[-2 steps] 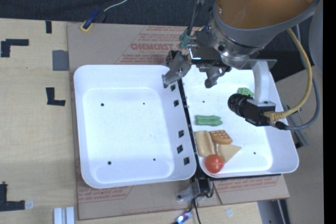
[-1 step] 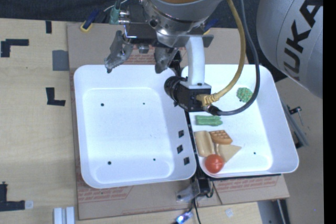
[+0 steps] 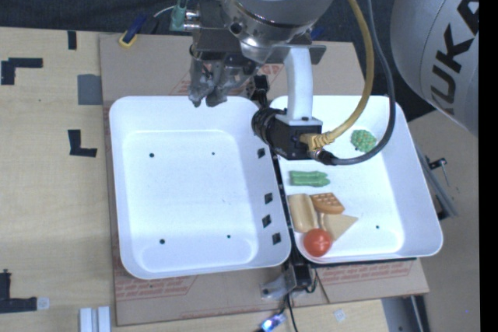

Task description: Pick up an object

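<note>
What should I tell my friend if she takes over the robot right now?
Gripper: it hangs over the back rim of the left bin. I cannot tell if it is open or shut, and I see nothing in it.
Things: all in the right bin. A green bumpy piece sits near the back, a long green one in the middle, and a waffle-like piece, tan pieces and a red ball cluster at the front left.
Done: nothing picked up yet.
Left: go to the right bin, grab one thing and lift it.
</note>
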